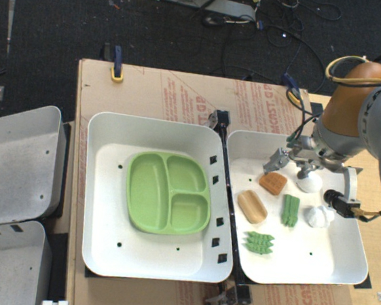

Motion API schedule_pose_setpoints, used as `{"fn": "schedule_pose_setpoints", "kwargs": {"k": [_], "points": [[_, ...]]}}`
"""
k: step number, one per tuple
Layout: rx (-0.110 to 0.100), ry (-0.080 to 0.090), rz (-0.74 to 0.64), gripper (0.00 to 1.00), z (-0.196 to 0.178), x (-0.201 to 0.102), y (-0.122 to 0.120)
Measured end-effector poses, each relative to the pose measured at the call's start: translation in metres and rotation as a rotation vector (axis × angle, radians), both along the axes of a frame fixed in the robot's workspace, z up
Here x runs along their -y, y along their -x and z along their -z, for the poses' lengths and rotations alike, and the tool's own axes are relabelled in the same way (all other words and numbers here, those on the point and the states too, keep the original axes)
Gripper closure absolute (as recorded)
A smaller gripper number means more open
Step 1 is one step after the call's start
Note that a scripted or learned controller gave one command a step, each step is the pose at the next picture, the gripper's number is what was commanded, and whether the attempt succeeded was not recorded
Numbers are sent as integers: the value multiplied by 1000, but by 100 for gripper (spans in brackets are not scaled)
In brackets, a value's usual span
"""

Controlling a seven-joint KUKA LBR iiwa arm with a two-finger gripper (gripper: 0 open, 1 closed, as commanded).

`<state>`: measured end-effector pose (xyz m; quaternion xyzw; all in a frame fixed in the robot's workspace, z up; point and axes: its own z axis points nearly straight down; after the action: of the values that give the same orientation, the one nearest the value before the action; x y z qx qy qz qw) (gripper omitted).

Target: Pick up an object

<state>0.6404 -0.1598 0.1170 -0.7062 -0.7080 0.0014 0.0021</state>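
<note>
My gripper (290, 168) hangs over the back of the right bin (342, 265), open, with nothing between its fingers. Just below its left finger lies an orange-brown piece (273, 184). A white round piece (308, 183) sits under its right finger. Further forward lie a tan bread-like roll (252, 207), a green pickle-shaped piece (290, 210), a green leafy piece (259, 242) and a second white piece (318, 215).
A light green divided plate (169, 194) lies in the left bin (95, 240). A black divider (226, 187) runs between the bins. The grey arm with its orange band (350, 98) reaches in over the right bin's back right corner.
</note>
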Motion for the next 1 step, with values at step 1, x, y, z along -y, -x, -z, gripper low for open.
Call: {"fn": "schedule_pose_setpoints", "kwargs": {"k": [1], "points": [[4,1,0,0,26,-1,0]]}}
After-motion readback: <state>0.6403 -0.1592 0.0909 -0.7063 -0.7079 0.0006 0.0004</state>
